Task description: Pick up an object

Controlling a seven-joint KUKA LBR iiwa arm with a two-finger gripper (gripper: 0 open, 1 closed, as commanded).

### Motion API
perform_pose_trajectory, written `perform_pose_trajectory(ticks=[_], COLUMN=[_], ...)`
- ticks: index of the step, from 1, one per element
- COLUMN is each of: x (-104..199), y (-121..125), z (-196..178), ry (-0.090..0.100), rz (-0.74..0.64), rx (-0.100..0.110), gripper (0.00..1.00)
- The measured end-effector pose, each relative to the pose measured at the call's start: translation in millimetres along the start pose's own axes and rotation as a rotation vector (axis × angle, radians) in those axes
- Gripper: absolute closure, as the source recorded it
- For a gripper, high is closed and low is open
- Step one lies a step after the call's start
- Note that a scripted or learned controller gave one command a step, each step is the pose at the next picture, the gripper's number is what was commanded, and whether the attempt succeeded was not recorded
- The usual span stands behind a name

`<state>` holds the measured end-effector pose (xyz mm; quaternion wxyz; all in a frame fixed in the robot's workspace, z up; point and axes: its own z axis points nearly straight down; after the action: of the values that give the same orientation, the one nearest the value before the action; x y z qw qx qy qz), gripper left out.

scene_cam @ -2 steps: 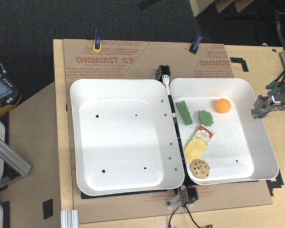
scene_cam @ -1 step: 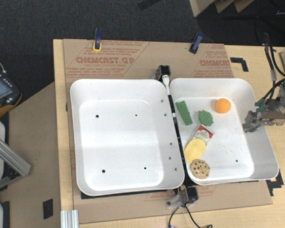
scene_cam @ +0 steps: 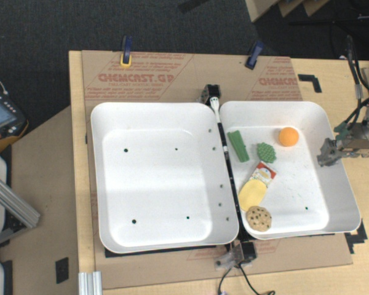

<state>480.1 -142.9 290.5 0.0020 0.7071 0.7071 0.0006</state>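
Cardboard-topped bench (scene_cam: 172,72), two white bins (scene_cam: 111,183) side by side

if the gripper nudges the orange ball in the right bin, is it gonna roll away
Probably: the orange ball looks round and smooth, so a push likely sends it rolling across the right bin. Fingers may slip off its curve unless centred.

One fixed camera looks down aslant on both bins (scene_cam: 104,183).
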Motion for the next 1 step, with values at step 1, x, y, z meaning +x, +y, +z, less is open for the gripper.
perform_pose_trajectory(ticks=[1], x=[0.0], y=[0.7], z=[-10.1], ry=[-0.001], rz=[0.0], rx=[-0.002], gripper=[1.0])
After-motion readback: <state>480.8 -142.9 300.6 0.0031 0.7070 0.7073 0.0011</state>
